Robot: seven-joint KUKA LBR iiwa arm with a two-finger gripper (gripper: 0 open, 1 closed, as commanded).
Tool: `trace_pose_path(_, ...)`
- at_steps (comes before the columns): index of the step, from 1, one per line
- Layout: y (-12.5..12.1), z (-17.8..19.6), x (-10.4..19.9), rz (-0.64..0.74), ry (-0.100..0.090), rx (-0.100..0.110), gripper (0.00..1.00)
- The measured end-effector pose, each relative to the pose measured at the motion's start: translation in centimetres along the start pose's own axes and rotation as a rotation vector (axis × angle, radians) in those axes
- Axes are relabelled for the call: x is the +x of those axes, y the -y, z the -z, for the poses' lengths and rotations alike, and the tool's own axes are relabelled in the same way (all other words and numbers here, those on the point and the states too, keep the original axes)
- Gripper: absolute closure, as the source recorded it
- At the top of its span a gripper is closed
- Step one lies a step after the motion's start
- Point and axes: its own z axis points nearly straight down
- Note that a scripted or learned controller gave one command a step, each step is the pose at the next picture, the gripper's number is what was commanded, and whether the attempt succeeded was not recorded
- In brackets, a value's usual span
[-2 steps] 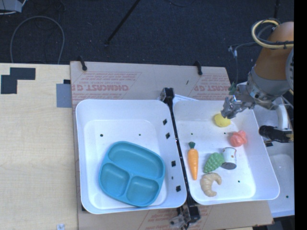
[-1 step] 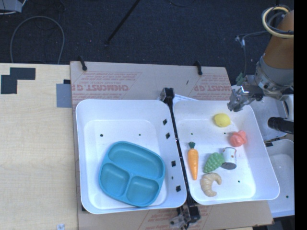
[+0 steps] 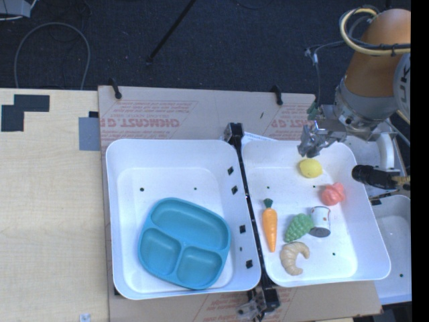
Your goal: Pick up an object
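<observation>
The right bin (image 3: 365,260) holds a yellow lemon (image 3: 310,168), a pink strawberry-like piece (image 3: 332,194), an orange carrot (image 3: 269,226), a green grape bunch (image 3: 299,227), a small white can (image 3: 320,221) and a tan croissant (image 3: 294,257). My gripper (image 3: 312,144) hangs at the back of the right bin, just above the lemon and slightly behind it. Nothing shows between its fingers, and the lemon rests on the bin floor.
The left bin (image 3: 124,173) holds a blue divided plate (image 3: 184,242). A black divider (image 3: 242,206) runs between the two bins. Cardboard (image 3: 167,116) lies under and behind them, with a wooden bench surface (image 3: 47,206) to the left.
</observation>
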Motion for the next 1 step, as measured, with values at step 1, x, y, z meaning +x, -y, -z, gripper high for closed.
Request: trace_pose_path(1, -0.15, -1.78, 5.26, 0.000, 0.000, 0.002, 1.00)
